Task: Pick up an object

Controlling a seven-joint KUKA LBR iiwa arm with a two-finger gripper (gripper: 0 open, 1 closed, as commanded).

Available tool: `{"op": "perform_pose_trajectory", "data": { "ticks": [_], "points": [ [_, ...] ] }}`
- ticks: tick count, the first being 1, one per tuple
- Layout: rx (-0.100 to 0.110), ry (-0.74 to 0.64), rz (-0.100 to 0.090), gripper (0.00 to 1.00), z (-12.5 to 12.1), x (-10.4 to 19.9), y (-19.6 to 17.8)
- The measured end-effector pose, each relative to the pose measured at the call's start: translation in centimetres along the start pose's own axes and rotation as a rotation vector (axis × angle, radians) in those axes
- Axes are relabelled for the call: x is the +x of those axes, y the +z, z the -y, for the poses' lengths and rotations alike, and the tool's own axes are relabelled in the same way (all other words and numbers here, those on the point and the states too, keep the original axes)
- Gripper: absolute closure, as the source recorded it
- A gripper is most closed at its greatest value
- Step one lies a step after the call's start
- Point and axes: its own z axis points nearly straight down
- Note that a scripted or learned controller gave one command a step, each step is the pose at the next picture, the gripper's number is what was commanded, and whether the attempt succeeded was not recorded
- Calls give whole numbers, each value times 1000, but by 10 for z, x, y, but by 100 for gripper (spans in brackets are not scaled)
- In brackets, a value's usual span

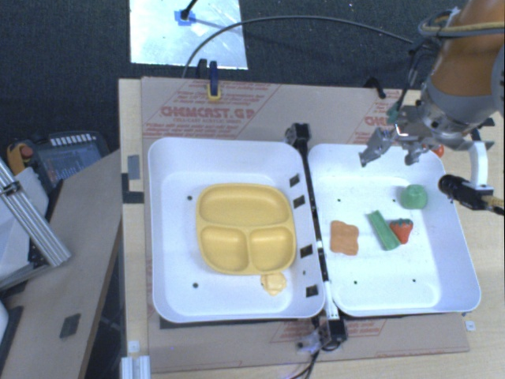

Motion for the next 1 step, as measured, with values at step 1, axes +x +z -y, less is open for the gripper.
{"op": "perform_pose_trajectory", "data": {
  "ticks": [1],
  "points": [
    [-12,-2,1,0,-2,0,-7]
  ]
}}
